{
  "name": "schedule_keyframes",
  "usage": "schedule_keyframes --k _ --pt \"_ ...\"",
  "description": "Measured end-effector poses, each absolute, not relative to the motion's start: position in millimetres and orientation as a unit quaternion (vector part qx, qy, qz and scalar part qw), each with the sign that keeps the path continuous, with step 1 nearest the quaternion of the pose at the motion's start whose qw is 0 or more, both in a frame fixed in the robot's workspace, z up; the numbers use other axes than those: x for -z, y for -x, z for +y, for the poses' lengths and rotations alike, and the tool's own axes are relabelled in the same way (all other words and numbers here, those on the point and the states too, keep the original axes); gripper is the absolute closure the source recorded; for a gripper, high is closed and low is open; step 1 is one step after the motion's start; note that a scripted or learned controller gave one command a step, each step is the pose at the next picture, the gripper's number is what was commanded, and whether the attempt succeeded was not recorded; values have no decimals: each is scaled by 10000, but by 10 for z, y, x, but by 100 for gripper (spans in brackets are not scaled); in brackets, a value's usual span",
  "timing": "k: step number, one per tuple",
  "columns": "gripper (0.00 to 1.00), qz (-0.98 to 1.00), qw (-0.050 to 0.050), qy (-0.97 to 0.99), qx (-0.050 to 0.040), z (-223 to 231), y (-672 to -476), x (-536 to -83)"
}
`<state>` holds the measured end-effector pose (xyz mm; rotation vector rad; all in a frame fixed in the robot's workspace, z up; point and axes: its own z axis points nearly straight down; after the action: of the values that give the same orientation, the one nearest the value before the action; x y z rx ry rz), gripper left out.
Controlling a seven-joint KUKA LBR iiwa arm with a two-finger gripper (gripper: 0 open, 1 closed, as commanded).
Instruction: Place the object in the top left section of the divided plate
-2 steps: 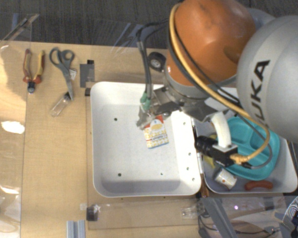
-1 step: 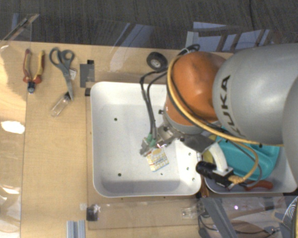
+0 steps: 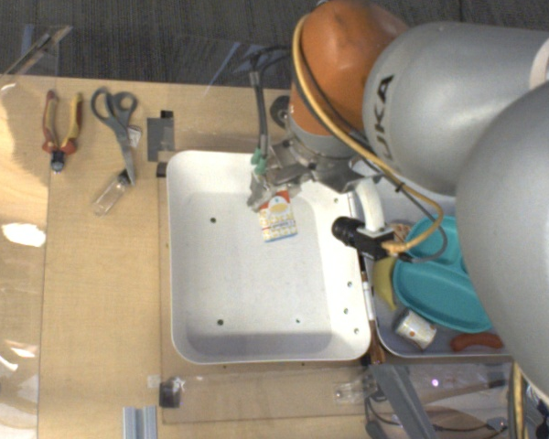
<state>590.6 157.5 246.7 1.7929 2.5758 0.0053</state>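
Observation:
My gripper (image 3: 262, 190) reaches down over the far edge of the left white bin (image 3: 201, 327). A small white packet (image 3: 279, 219) with orange and blue print hangs tilted from its fingertips, just above the bin floor, and the fingers look shut on the packet's upper left corner. The teal divided plate (image 3: 439, 286) lies in the right bin, partly hidden under the arm's big grey body. Its sections are hard to make out from here.
Beside the plate in the right bin are a yellow item (image 3: 382, 283), a small white cylinder (image 3: 412, 328) and a red piece (image 3: 477, 342). On the bench to the left lie red-handled pliers (image 3: 60, 128), scissors (image 3: 119, 122) and a clear tube (image 3: 111, 193).

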Motion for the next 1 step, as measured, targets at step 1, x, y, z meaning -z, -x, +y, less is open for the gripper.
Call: schedule_keyframes --k 1 --pt "100 8655 19 -5009 -28 2176 -5463 -2772"
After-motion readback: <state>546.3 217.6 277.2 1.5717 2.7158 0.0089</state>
